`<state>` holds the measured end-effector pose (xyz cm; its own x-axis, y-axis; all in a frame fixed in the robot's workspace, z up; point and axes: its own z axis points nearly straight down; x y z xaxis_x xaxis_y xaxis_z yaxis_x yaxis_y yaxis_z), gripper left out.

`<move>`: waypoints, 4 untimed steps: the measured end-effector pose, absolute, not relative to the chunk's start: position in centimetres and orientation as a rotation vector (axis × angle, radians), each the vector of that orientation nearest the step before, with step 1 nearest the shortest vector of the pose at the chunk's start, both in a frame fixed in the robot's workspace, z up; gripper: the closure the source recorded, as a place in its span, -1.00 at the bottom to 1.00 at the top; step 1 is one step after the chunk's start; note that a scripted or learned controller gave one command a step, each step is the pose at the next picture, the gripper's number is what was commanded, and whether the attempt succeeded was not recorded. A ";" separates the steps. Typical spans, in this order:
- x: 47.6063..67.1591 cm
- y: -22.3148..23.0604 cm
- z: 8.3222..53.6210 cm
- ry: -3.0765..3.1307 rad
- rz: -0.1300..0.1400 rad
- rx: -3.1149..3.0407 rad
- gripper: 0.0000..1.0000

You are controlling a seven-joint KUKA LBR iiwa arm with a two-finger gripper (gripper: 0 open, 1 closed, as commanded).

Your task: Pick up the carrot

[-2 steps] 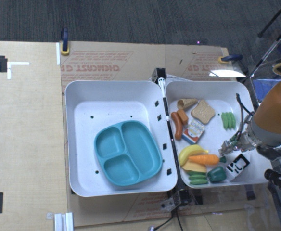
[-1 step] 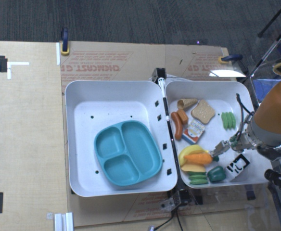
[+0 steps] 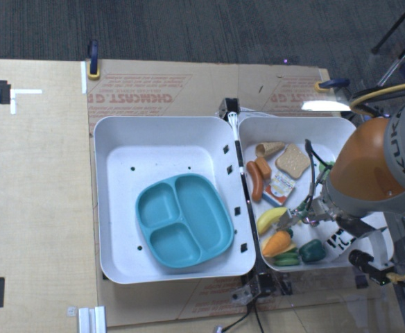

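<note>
1. The carrot [image 3: 277,242] is lying in the right bin [image 3: 341,126], near its front-left corner, orange body angled with the leaf end toward the front wall.
2. It is sitting hemmed in: a banana [image 3: 271,218] is lying just behind it, touching or close to it, and a green vegetable [image 3: 286,259] is lying just in front, against the bin's front wall. A darker green item [image 3: 312,250] is sitting to its right.
3. The gripper [image 3: 301,216] is hanging over the right bin, just right of the banana and just behind the carrot, apart from the carrot. Nothing is showing between its tips.
4. Whether it is wide or narrow: cannot tell, the tip is too small and cluttered to read.
5. The arm [image 3: 365,165] is coming in from the right over the bin, wrist tilting toward the front-left corner, which fits an approach on the carrot.
6. Farther back, a sausage [image 3: 258,177], a bread slice [image 3: 293,161] and a small packet [image 3: 279,188] are lying clear of the target.
7. The left bin [image 3: 112,186] is holding a teal divided plate [image 3: 184,220]; not involved here.
8. Judgement: approach step, grasp not yet made. Risk: with neighbours this tight, a closing grasp is likely catching the banana or nudging the carrot into the wall.
</note>
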<state>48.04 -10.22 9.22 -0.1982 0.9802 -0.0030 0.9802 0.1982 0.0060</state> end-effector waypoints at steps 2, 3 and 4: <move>47.9 -9.7 9.1 1.881 0.001 2.515 -1.00; 47.9 -9.8 9.2 1.726 0.003 2.624 -1.00; 47.9 -9.6 9.2 1.387 0.002 2.819 -1.00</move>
